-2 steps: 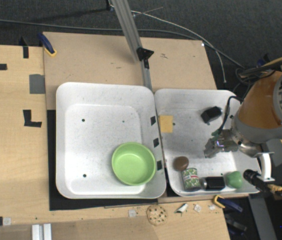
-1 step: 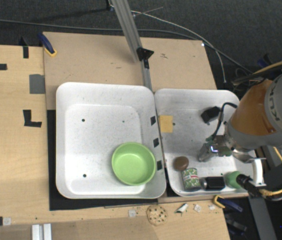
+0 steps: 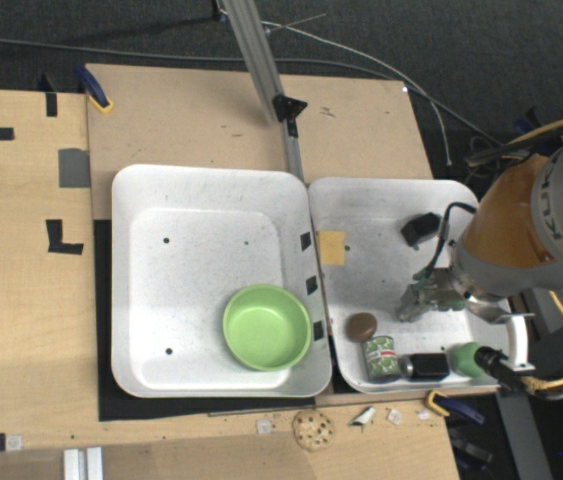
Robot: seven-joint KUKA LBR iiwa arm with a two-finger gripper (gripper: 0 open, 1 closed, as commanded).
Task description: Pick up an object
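cookie (image 3: 310,429) at tabletop front edge | end effector (image 3: 423,299) low in right bin (image 3: 381,203), finger state unclear | centre over brown disc (image 3: 362,325) before closing, clear of can (image 3: 380,358)

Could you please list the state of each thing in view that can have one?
Green bowl: upright, open side up, in the left bin.
Small can: on its side, in the right bin.
Brown disc: lying flat, right bin.
Green-and-black marker: lying flat, beside the can.
Hand: low over the right bin, holding nothing visible.
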